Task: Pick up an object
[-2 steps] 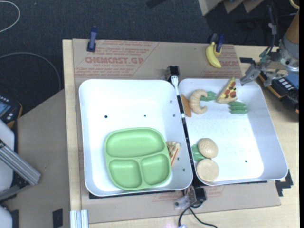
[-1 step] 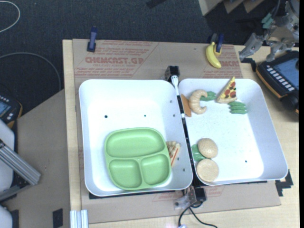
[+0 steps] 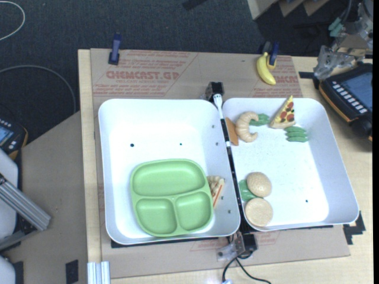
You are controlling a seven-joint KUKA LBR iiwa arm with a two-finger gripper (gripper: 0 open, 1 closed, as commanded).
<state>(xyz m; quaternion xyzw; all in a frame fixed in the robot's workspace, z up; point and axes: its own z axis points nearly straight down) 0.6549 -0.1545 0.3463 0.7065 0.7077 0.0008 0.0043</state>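
In right bin point(image 3: 331, 158), croissant point(image 3: 247, 126) by rim

The left bin point(image 3: 112, 135) lay open to me across its far half; the green divided plate point(image 3: 171, 194) filled the near part, a small toy point(image 3: 215, 187) wedged just beside it at the wall. In the right bin point(image 3: 331, 158) food crowded the far edge and the near-left corner: croissant point(image 3: 247, 126), pizza slice point(image 3: 285, 113), green pod point(image 3: 296, 135), two buns point(image 3: 259, 197). Its middle and right side stood free.
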